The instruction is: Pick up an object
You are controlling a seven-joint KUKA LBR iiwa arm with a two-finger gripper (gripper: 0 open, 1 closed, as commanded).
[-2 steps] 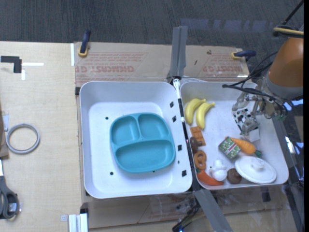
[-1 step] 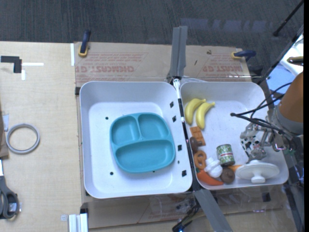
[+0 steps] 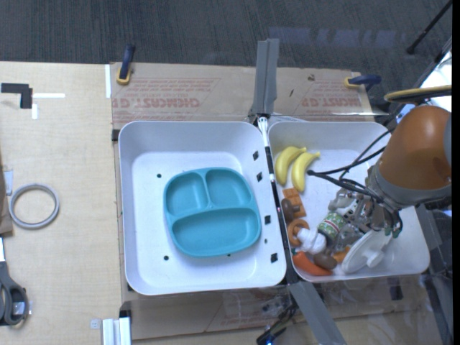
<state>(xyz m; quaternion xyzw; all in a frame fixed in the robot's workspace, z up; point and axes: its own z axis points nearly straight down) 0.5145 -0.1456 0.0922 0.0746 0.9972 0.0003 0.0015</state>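
The right bin (image 3: 402,261) holds a heap of toy food: yellow bananas (image 3: 295,165) at the back, an orange block (image 3: 291,195), a brown piece (image 3: 293,208), a white and orange piece (image 3: 300,232) and an orange carrot (image 3: 310,264) at the front. A small bottle with a green label (image 3: 330,227) lies in the middle, beside a white scoop (image 3: 366,254). My gripper (image 3: 351,214) hangs low over the bin's middle, just right of the bottle and touching or nearly touching it. Cables and the wrist hide its tips.
The left bin (image 3: 136,192) holds a blue divided plate (image 3: 212,210). A grey tape ring (image 3: 32,205) and scissors (image 3: 11,300) lie on the wooden bench at the left. Clamps (image 3: 127,63) hold cardboard behind the bins. The arm's orange band (image 3: 424,149) overhangs the right bin's edge.
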